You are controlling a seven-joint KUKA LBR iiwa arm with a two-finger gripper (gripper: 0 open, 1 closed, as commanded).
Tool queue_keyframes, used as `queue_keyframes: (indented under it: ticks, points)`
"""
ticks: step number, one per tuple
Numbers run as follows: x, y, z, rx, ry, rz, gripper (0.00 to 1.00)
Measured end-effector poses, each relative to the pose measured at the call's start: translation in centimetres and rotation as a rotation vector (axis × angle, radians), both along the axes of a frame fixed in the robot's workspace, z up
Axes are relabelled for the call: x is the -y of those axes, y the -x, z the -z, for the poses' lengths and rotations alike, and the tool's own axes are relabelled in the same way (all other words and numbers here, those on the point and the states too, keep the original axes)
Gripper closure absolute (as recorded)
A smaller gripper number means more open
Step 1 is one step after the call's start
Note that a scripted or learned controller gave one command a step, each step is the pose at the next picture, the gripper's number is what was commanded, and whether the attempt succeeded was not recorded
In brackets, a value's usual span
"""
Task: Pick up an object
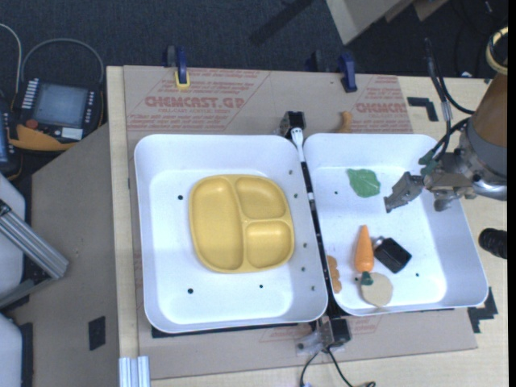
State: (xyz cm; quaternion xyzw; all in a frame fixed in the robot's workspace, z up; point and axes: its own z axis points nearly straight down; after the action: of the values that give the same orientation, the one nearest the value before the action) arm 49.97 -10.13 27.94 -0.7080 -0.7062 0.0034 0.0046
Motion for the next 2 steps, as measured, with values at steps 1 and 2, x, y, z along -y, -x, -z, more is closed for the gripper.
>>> queue_keyframes:
  ticks: [1, 2]
  points:
    - [0.0, -0.2, -0.5, 0.011, 0.001, -0.003, 0.00]
    - [-0.1, 0.9, 4.6, 0.005, 0.000, -0.001, 0.00]
